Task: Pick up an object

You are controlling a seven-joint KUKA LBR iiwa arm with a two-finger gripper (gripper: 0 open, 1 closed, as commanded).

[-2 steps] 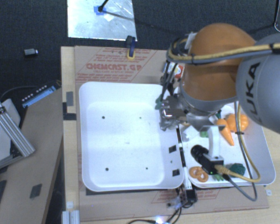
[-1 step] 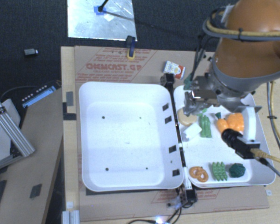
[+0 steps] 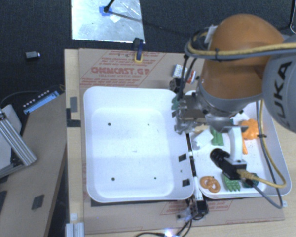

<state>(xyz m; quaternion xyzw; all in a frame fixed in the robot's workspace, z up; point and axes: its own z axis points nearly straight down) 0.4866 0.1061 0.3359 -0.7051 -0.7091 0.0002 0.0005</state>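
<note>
L bin (image 3: 128, 147) lies left of the divider (image 3: 191, 162). Pincer (image 3: 186, 125) hangs just over the divider's upper end, at the R bin's (image 3: 278, 174) left edge; finger state: cannot tell. Right of the divider, in the R bin: pretzel (image 3: 210, 183) near the front rim, green toy (image 3: 232, 184) just beside it, green piece (image 3: 217, 137) further back, orange object (image 3: 250, 129) beyond that.
</note>
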